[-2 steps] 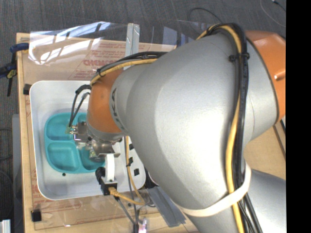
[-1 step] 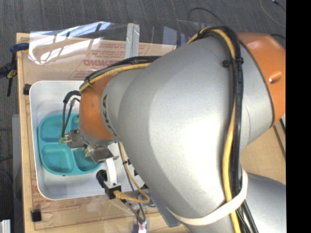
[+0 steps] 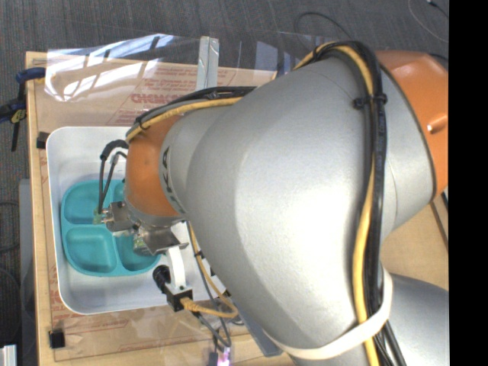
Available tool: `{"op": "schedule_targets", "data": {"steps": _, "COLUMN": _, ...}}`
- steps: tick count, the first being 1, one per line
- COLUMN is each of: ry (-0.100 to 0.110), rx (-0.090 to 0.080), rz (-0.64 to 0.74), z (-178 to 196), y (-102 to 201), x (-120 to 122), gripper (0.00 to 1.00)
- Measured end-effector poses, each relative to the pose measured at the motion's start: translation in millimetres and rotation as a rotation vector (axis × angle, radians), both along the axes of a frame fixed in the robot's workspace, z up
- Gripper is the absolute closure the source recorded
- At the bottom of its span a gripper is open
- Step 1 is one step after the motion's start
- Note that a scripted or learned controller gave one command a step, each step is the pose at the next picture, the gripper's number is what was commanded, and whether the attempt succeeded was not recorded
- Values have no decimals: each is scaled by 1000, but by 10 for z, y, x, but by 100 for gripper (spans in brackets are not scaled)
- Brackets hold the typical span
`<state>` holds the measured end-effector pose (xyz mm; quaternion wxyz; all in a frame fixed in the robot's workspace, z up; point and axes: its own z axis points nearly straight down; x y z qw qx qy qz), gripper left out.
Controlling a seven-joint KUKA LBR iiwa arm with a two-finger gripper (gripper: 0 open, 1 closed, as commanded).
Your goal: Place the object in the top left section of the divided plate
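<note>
Grey arm (image 3: 305, 204), orange band, yellow-black cables, perhaps zip-tied.

Arm (image 3: 305, 204) shell was smooth grey, semi-gloss, with soft highlights, probably painted metal or hard plastic. Its band (image 3: 145, 178) was orange, smooth, satin. Cables (image 3: 370, 128) along the arm looked like rubbery black and yellow sheathing, held by a black tie. Wrist hardware (image 3: 149, 239) was bare metal, dull shine. Plate (image 3: 88, 227) was teal plastic, smooth, slightly glossy. Bin (image 3: 57, 158) was white plastic, smooth, matt to low sheen. Bench (image 3: 114, 90) top looked like brown cardboard or paper with red print, matt. A clear panel (image 3: 107, 59) was glossy with glare. Floor (image 3: 76, 14) was dark, rough carpet.
</note>
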<state>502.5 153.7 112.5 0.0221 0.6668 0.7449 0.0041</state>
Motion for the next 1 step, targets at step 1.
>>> {"op": "schedule_targets", "data": {"steps": 1, "ry": -10, "rx": 23, "rz": -398, "z": -71, "y": 138, "x": -120, "gripper": 100}}
